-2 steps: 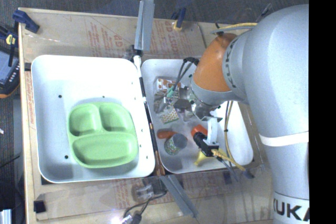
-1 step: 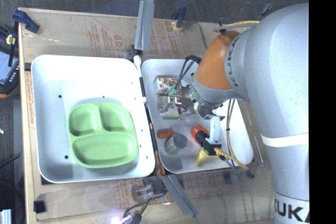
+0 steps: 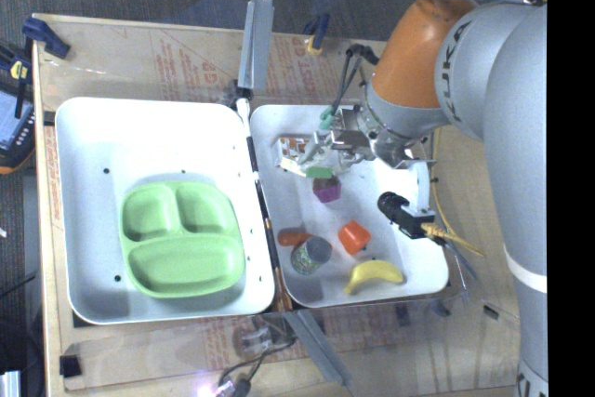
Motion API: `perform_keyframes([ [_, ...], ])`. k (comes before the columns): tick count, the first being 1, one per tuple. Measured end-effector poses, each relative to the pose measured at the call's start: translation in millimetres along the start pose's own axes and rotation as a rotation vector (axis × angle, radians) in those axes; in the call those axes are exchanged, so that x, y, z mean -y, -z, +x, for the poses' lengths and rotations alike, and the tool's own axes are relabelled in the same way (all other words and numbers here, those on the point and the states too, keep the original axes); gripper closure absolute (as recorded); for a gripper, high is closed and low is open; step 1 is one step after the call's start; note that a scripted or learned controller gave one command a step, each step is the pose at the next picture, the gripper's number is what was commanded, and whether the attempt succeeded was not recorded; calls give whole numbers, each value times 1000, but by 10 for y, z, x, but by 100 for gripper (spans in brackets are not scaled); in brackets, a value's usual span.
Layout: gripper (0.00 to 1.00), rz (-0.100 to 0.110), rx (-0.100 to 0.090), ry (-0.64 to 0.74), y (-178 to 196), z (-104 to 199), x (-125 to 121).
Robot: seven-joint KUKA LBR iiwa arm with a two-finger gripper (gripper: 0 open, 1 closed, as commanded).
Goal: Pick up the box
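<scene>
Starting at the left, the counter point(image 3: 139, 60) shows bare plywood all round both bins, a wide strip along 12 o'clock and a thinner one along 6. The left bin point(image 3: 84, 135) has just a green divided plate point(image 3: 183, 237), parked toward its 5 o'clock corner. That leaves the 12 o'clock half and the 9 o'clock side as open white floor, with loads of room. The two bins run rim to rim down the middle.

The right bin point(image 3: 428, 279) is a lot busier. The box point(image 3: 293, 149), a small white and red one, lies near the 11 o'clock corner, close to the 9 o'clock wall. A purple block point(image 3: 326, 190) sits near the bin's middle. Along the 6 o'clock side you get a brown thing point(image 3: 292, 237), a grey can point(image 3: 311, 255), an orange piece point(image 3: 353, 237) and a banana point(image 3: 375, 274), all packed fairly near each other. The only free floor is a small patch between the box and the brown thing.

The end effector point(image 3: 323, 153) hangs over the 12 o'clock part of the right bin, with the arm coming in from 3 o'clock. Honestly can't tell if it's spread or pressed together, too much clutter there. The box is just beside it at its 9 o'clock; I can't tell if they touch. The purple block is right at its 6 o'clock.
</scene>
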State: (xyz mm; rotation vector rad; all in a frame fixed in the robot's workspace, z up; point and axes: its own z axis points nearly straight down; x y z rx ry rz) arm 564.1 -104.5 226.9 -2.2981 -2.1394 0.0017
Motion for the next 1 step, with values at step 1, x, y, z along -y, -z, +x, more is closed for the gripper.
perform_keyframes([
  [1, 100, 0, 0, 34, 221, 220, -700],
])
